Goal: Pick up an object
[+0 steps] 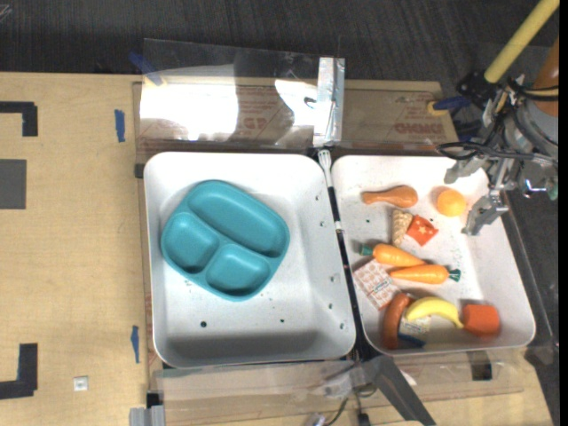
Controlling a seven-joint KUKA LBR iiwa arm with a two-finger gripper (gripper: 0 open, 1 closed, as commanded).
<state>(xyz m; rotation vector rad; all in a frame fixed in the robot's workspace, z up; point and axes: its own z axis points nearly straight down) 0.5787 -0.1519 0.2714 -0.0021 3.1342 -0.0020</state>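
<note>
So the claw (486,209) is parked over the right-hand bin (519,282), up by its top right corner, and I honestly can't tell what state it's in, it's just a grey blur from here. Nothing looks clamped in it as far as I can see.

The right bin has all the candidates: an orange ball (451,201) sits just beside the claw, a toy drumstick (390,196) is further left along the top, and a small red piece (421,230) lies below those. Mid-bin there are two carrots (410,265) lying close together, and at the bottom a banana (435,310) is crammed against a red block (480,319). The left bin (169,327) holds only a teal divided plate (225,238).

My guess is these are all light plastic toy food, stiff and a bit slick. The ball is nearest but round, so it'd likely squirt out unless pinched dead across the middle. I'd rather go for the upper carrot, gripping across its narrow width near the thick end, since it's long and won't roll as easily
</note>
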